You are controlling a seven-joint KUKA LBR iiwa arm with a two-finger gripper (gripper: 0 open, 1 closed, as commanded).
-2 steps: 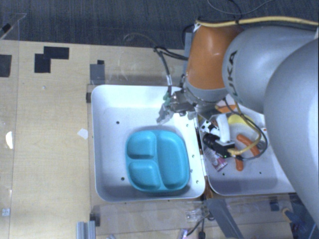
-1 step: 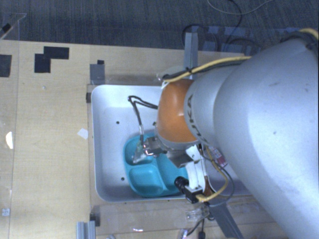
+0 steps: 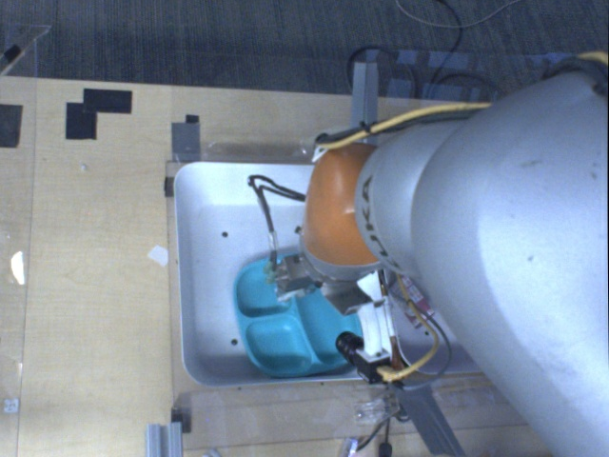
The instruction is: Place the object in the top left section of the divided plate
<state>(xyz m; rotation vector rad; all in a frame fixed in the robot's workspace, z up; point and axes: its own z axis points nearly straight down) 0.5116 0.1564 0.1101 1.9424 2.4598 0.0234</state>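
From above, the grey arm [image 3: 495, 246] reaches in from the right and covers much of the white bin [image 3: 205, 255]. Its orange band [image 3: 338, 208] sits over the bin's middle. A blue divided plate [image 3: 276, 327] lies in the bin's near part, close to the front wall, with the arm's wrist hanging right over its right side. The gripper is hidden beneath the wrist, so its state cannot be told. The object to be placed cannot be made out. A black cable [image 3: 266, 203] loops beside the band.
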